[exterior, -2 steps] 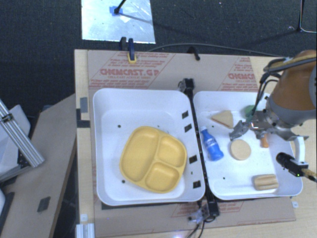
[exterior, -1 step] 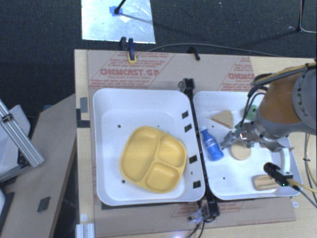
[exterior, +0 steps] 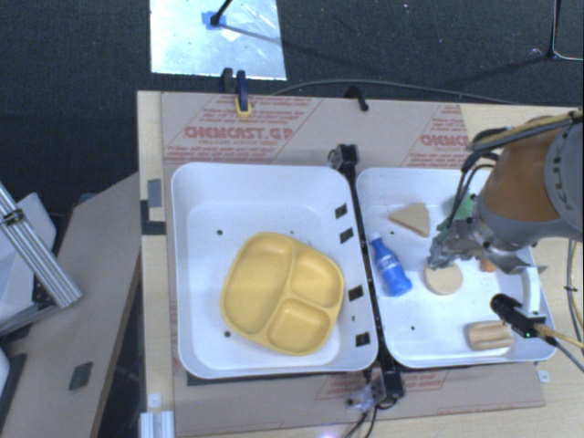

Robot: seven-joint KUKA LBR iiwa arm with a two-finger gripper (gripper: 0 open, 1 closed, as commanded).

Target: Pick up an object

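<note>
My gripper (exterior: 445, 255) is hanging in the right bin (exterior: 411, 345) just above the round disc (exterior: 444, 280), with the bottle (exterior: 389, 265) lying left of that disc, the wedge (exterior: 411, 218) behind it, the block (exterior: 489, 335) before it, and the divided tray (exterior: 282, 291) sitting in the left bin (exterior: 205, 245).

Red printed lettering runs in a repeating pattern across the brown protective sheet (exterior: 274, 126) covering the tabletop behind the two bins. It appears to read "CHEMCAST GP", clearest near the back left; the repeat at back right is partly cut off.
</note>
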